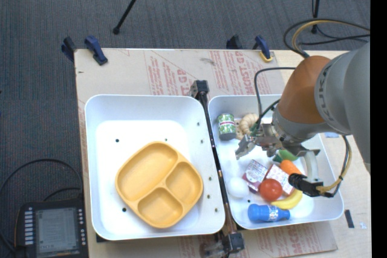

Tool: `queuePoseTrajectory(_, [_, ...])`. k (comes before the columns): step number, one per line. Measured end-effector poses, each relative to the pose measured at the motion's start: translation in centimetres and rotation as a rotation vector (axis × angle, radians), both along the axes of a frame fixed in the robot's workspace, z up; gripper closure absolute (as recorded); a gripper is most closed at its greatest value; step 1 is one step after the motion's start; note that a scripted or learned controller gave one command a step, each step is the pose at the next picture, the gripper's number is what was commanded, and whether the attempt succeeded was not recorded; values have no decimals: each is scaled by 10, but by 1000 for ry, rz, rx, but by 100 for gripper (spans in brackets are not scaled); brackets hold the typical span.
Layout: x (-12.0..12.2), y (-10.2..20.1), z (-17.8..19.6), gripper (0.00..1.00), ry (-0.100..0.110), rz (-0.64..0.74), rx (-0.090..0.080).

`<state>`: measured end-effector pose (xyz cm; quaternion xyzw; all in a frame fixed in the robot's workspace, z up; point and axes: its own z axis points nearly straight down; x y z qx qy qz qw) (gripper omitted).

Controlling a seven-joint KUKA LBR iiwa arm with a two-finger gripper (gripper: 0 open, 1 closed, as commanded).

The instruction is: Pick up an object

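My gripper (250, 144) hangs low over the middle of the right bin (331, 190), reached in from the right. Just left of it lie a small green can (227, 125) and a beige knobbly item (247, 124). In front of it sit a red-and-white packet (256, 170), a red tomato (270, 189), a yellow banana (291, 200), a blue bottle (266, 212) and a white egg (237, 186). An orange carrot (291, 167) and a green piece (283, 156) lie partly under the wrist. Nothing visibly hangs from the gripper.
The left bin (103, 112) holds a yellow three-compartment plate (158, 184). Blue clamps (95, 48) grip the cardboard-topped bench at the back edge. A black clip (199, 88) joins the bins. A cable loops from the arm over the right bin's right side.
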<state>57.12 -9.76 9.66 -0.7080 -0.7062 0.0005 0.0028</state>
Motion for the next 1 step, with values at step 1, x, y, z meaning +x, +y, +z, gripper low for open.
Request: queuePoseTrajectory(1, [1,0,10,100,1,0,1])
